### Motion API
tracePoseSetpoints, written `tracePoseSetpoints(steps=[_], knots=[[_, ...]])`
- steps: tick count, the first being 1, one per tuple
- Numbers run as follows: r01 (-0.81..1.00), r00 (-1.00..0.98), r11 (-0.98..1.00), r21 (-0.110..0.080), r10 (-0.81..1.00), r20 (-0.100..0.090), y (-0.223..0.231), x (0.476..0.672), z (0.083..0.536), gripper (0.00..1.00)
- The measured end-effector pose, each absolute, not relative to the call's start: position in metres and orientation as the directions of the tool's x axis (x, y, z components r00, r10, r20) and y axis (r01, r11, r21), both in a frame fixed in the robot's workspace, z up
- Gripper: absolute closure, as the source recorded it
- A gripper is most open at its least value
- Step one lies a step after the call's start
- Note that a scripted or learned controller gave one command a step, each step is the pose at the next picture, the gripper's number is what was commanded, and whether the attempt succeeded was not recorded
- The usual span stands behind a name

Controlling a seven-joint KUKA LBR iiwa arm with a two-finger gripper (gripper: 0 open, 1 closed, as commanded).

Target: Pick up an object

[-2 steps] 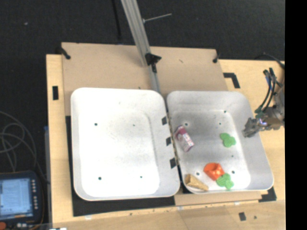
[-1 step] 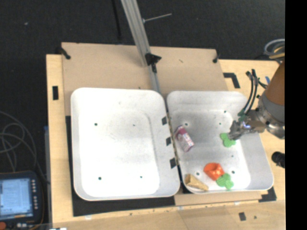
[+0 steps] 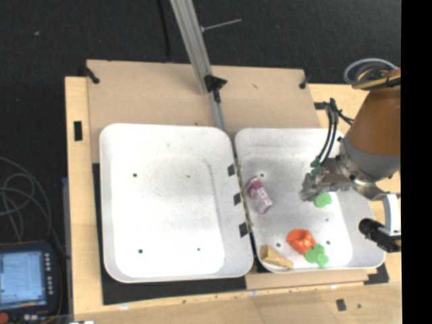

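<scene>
My gripper (image 3: pixel 316 186) hangs over the right part of the right bin (image 3: pixel 283 144), reaching in from the right under the orange-banded wrist. A small green object (image 3: pixel 325 199) lies right below and beside its tip, touching or nearly touching it; I cannot tell if it is gripped. A pink and white tube (image 3: pixel 259 194) lies near the bin's left wall. An orange-red object (image 3: pixel 300 239), a second green object (image 3: pixel 316 256) and a tan wedge (image 3: pixel 275 256) sit along the bin's front edge.
The left bin (image 3: pixel 169 201) stands beside the right one, with black clips at the shared wall. A metal rail (image 3: pixel 192 36) slants down from the top to the bins' back edge. Black cables hang by the wrist.
</scene>
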State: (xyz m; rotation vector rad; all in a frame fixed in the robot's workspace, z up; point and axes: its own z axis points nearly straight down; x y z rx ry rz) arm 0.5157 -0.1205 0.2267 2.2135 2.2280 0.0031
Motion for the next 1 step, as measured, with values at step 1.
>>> tracePoseSetpoints(steps=[1], knots=[[1.000,-0.007,0.007,0.002,1.000,0.001,-0.0759,0.5210,0.2233,1.00]])
